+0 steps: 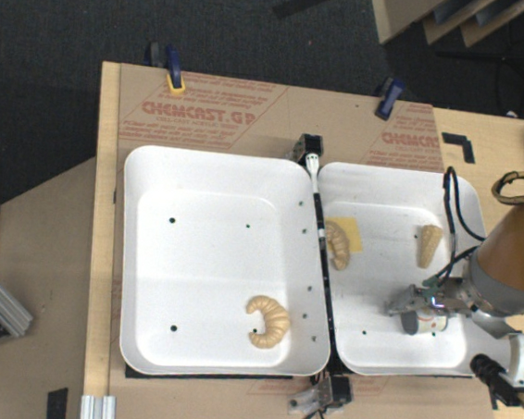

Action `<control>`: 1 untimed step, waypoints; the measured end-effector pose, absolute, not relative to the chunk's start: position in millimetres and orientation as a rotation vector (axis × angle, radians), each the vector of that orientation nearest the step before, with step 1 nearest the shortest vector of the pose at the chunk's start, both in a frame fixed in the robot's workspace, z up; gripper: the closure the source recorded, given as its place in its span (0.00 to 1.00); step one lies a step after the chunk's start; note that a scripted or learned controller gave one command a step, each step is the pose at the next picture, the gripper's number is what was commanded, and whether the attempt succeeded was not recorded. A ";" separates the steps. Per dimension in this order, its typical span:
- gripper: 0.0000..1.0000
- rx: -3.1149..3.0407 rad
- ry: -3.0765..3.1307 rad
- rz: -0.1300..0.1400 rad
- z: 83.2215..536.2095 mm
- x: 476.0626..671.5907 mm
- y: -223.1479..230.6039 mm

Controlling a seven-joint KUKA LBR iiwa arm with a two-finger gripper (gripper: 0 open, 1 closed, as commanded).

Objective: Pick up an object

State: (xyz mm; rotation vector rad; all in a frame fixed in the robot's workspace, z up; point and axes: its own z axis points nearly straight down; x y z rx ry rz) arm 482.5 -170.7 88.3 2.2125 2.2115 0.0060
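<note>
While hand (411,314) sits low in right bin (368,355), grip unclear, croissant (269,321) near left bin's (144,266) front edge

Two white bins (219,176), tan croissants (269,322), yellow square (347,235), brown red-lettered board (208,105).

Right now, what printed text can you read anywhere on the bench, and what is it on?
"CHEMCAST. G P" in red, on the brown paper-faced board under the two white bins, upper left.
A repeat in red at upper right, cut off by the right white bin; blurred.
Fainter red lines beside both: unreadable.
</note>
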 end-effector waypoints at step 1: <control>0.00 2.212 2.212 0.006 88.3 482.5 -170.7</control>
